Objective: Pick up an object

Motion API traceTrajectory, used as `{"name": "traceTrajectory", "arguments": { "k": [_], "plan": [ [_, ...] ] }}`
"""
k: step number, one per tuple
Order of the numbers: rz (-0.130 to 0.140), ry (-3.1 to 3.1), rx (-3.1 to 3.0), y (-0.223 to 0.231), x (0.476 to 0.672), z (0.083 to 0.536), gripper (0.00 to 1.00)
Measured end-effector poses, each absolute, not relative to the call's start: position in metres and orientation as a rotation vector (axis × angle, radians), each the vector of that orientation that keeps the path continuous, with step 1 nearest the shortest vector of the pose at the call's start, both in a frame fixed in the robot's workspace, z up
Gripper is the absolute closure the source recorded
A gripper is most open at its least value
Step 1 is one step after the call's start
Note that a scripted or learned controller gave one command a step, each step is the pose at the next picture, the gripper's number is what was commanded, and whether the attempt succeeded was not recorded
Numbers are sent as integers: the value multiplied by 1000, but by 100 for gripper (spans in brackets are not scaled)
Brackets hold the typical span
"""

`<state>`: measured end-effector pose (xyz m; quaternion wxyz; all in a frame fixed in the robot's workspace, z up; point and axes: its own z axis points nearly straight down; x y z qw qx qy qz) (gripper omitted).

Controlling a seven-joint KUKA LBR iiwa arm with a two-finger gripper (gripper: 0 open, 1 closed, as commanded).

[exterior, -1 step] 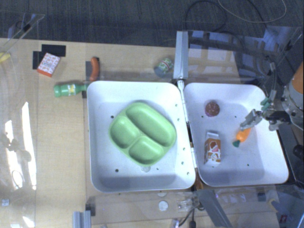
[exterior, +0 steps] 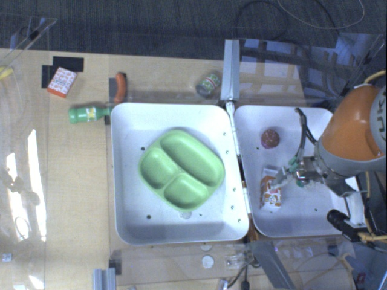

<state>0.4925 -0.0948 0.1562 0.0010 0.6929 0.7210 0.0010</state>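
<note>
Down in the right bin [exterior: 314, 222], toward the middle right of the frame, the claw [exterior: 289, 173] sits low at the upper corner of a small packet [exterior: 271, 191]. Whether it is spread or pressed together I cannot tell; the tip is a blur of grey and green from where I stand. It looks near or touching the packet's crinkled top edge, but nothing shows plainly pinched.

What could go wrong, to my eye: the claw is at the packet's corner, not over its middle, so a close might catch only the wrapper's edge and let it slide out on the lift, or just push the packet across the smooth white floor. A thin flat packet lying down gives little to bite on.

Just above it in the same bin lies a small round dark-red thing [exterior: 270, 138], well apart from the claw and untouched.

From the claw the arm [exterior: 357, 132] runs back to the right, its orange band bulking large at the right edge, wrist bent so the tool points left and down into the bin.

Further left, the other bin [exterior: 124, 180] holds a green divided tray [exterior: 182, 168]. Beyond it, upper left, a green bottle [exterior: 88, 113] lies on the bench.
</note>
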Motion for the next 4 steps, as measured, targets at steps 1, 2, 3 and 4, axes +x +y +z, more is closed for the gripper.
{"name": "traceTrajectory", "arguments": {
  "k": [1, 2, 3, 4],
  "plan": [
    [16, 2107, 2314, -112, 565, 89, 0],
    [6, 2235, 2198, -144, 658, 87, 0],
    [14, 2239, 2182, -141, 661, 101, 100],
    [12, 1946, 2453, -93, 641, 224, 100]
  ]
}}
